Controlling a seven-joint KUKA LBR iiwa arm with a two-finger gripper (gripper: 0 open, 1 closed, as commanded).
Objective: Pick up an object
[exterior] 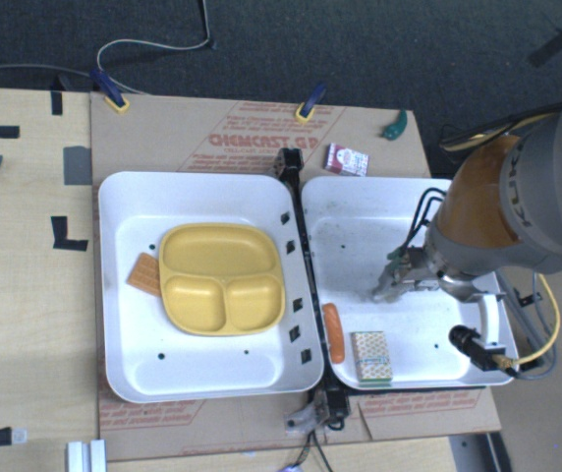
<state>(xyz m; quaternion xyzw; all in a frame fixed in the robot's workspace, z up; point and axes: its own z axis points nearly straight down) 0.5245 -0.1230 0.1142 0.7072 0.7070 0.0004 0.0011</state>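
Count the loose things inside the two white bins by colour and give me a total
Yellow: 1, the divided tray in the left bin.
Brown: 1, the flat piece tucked at the tray's left edge.
Orange: 1, the carrot-like stick in the right bin.
Green-patterned: 1, the small box beside the stick.
Total: 4

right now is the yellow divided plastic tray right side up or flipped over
Right side up: the yellow divided plastic tray in the left white bin shows its three hollow compartments facing up.
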